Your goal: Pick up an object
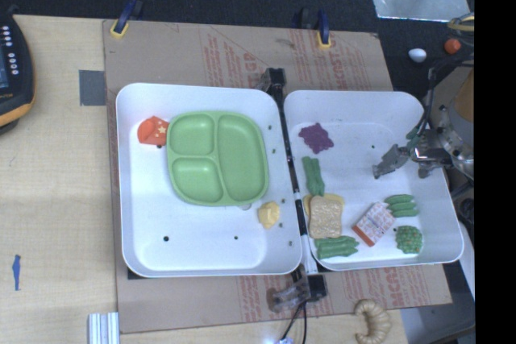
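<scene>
Two shallow white bins side by side on a brown cardboard sheet (242, 52), on a pale wooden surface (56, 197). Clipped down at the far edge with a yellow clamp (122, 18) and a blue and yellow clamp (322, 30).

In the left bin (145, 254): a smooth green plate (218, 157) with three sections and round corners, a little red thing with a yellow star (151, 130) touching the plate's left edge, a small yellow lump (268, 213) just beside the plate's near right corner.

In the right bin (355, 105): a bumpy purple toy (316, 138) like a bunch of grapes, near the far left. A long dark green piece (313, 175) below it, close to the middle wall. A tan, grainy square like toast (326, 216) touching its lower end. A flat green pod (337, 246) along the near edge. A small white and red packet (375, 222), tilted, near the middle. A green bean pod (401, 205) just right of it, and a round knobbly green toy (409, 238) like broccoli in the near right corner.

Grey metal claw (385, 166) low over the bare floor of the right bin, reaching in from the right. Well apart from the purple toy, a bit above the bean pod. Nothing seen between the tips; released or clenched, hard to tell from here.

A curly tan thing (373, 321) outside the bins, on the near edge of the cardboard.
</scene>
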Controlling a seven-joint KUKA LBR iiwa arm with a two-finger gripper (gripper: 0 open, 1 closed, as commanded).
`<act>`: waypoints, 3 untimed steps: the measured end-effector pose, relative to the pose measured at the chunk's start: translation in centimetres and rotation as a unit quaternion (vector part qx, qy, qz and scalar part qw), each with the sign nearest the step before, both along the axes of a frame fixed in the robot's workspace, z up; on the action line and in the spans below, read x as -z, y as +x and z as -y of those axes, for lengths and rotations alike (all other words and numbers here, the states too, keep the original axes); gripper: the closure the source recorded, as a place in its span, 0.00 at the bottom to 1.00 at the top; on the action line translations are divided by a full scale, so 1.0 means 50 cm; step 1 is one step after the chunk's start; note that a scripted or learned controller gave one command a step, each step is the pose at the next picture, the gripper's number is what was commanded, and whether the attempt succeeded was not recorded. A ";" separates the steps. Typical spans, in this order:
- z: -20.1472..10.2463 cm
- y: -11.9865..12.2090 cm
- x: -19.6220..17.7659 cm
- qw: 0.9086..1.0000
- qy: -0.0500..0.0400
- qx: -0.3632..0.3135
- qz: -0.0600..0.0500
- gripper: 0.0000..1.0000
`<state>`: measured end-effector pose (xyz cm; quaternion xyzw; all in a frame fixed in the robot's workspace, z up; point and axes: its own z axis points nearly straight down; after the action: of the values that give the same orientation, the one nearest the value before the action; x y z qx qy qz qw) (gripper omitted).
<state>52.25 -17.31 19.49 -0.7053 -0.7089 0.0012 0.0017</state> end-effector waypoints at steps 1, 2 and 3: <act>0.077 0.214 0.041 1.000 -0.001 -0.001 0.004 0.00; -0.092 0.163 0.108 1.000 0.002 -0.004 -0.003 0.00; -0.152 0.116 0.058 1.000 0.000 -0.002 -0.001 0.00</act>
<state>58.06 -9.70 16.61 -0.7039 -0.7103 0.0020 0.0026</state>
